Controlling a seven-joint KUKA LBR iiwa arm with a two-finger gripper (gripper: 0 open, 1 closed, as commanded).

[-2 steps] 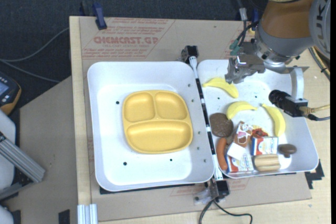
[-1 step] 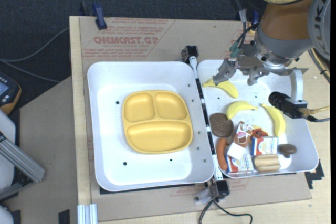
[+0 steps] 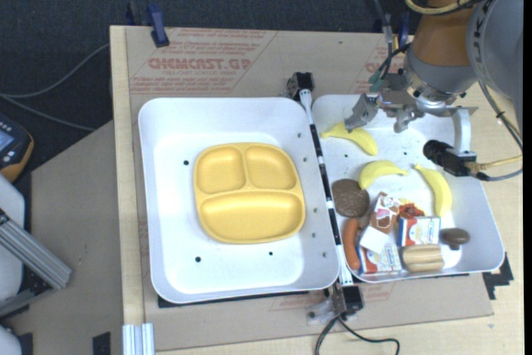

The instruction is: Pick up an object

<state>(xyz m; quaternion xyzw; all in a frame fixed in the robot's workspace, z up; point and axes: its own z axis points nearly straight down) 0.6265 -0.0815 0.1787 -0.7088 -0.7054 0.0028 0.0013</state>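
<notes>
Tool (image 3: 381, 114) seen over the far end of the right bin (image 3: 490, 241), fingers spread apart with nothing between them. A small banana (image 3: 352, 137) lies just below and left of the left fingertip (image 3: 359, 117), close to it; contact cannot be judged. Two more bananas (image 3: 407, 177) are set nearer, right of centre. A brown round cookie (image 3: 350, 198), a hot dog (image 3: 351, 244), small cartons (image 3: 397, 230) and a bread roll (image 3: 421, 258) are clustered at the near end. A yellow divided tray (image 3: 248, 192) is placed in the left bin (image 3: 166, 179) on the worktop (image 3: 208, 62).
</notes>
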